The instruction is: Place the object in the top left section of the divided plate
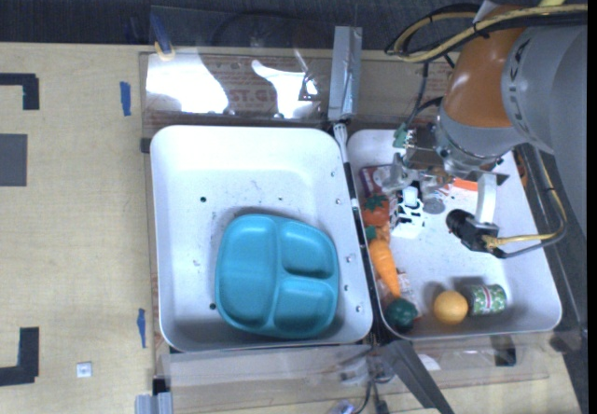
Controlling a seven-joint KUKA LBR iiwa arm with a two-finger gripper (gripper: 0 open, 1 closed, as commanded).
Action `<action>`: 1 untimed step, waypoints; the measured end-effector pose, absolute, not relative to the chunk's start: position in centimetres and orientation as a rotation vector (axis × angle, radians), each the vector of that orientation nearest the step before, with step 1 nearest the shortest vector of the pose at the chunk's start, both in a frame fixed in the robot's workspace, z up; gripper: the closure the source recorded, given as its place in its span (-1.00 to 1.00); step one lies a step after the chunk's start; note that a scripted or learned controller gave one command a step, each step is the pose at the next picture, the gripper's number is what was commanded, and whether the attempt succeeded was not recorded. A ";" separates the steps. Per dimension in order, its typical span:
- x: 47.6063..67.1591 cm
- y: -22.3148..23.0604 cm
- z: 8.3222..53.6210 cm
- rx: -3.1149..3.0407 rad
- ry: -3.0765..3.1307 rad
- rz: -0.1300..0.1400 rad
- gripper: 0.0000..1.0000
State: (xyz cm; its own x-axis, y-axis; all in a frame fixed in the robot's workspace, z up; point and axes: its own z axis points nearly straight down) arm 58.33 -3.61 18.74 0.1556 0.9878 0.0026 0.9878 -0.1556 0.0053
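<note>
Your gripper (pixel 408 207) hangs over the right bin (pixel 532 310); you cannot tell its state. The blue divided plate (pixel 277 275) lies at 9 o'clock from it.

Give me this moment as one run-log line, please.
claw: over right bin, near carrot | divided plate: left bin, nothing in it | placing: not yet done

The arm (pixel 546 76) is a bulky grey casting with a glossy orange band (pixel 480 86) just above the wrist. Black and yellow cables loop over its top (one yellow lead also trails off lower down). The gripper (pixel 410 202) end is a clutter of white, black and small red parts.
</note>
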 end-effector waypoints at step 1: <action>58.1 3.5 18.4 2.255 2.192 -0.002 1.00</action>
State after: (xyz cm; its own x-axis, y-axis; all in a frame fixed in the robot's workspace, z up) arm 58.06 3.49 18.39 0.0284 0.9996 0.0015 0.9996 -0.0284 -0.0038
